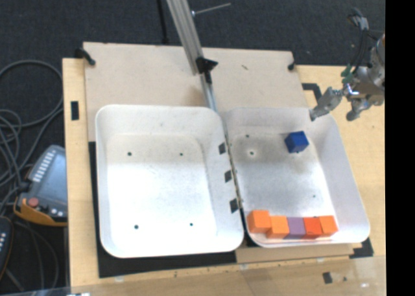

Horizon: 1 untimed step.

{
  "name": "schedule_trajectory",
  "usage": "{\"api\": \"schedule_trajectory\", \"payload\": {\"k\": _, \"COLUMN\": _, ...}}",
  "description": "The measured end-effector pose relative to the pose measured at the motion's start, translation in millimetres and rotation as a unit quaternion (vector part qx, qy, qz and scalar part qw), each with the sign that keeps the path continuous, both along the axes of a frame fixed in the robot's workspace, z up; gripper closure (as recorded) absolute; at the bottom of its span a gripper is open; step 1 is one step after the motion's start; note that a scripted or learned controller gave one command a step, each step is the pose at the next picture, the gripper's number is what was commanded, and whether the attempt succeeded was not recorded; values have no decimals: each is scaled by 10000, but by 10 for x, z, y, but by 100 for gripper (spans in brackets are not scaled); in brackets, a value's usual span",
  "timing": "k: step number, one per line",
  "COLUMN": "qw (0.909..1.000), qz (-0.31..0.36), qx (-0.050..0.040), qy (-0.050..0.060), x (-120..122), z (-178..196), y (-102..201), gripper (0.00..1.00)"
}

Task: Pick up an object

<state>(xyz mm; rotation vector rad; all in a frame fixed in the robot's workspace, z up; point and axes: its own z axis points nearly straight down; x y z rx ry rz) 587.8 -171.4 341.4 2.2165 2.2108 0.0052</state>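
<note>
Hovering with fingers spread wide and holding nothing over the far right corner of the right shallow white bin (347, 178), the tool (337, 108) must next drop onto the small blue cube (296, 142) near that bin's far edge.

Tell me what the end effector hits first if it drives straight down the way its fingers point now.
The end effector sits open above the right bin's upper right corner, fingers pointing down. Straight on, it would probably meet the bin's rim or bare floor there first. The blue cube lies off to its left, likely outside that line; depth is unclear.
</note>
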Motion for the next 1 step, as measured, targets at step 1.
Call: {"api": "schedule_trajectory", "payload": {"k": 1, "qw": 10000, "qz": 46, "qx": 18, "qy": 16, "x": 671, "z": 100, "y": 451, "gripper": 0}}
